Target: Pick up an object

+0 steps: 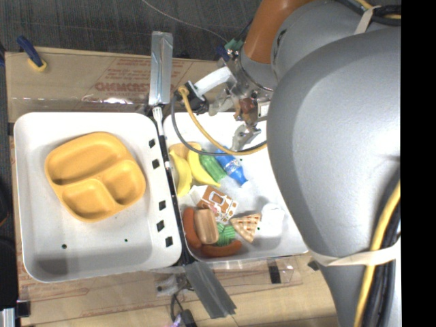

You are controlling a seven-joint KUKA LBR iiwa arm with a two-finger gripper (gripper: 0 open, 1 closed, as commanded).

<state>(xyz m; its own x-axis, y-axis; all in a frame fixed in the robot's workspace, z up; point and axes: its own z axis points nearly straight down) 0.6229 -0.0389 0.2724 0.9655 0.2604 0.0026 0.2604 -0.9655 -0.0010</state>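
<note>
Nothing lifted yet: end effector [245,129] hangs over right bin [289,240], its grip state unclear. Banana [181,171], blue bottle [231,169] and the rest lie untouched.

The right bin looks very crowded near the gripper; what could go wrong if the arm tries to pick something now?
1. The toys in the right bin lie packed together, banana against blue bottle, so the gripper may catch two or none.
2. The yellow cable hangs over the toys and could snag them.
</note>
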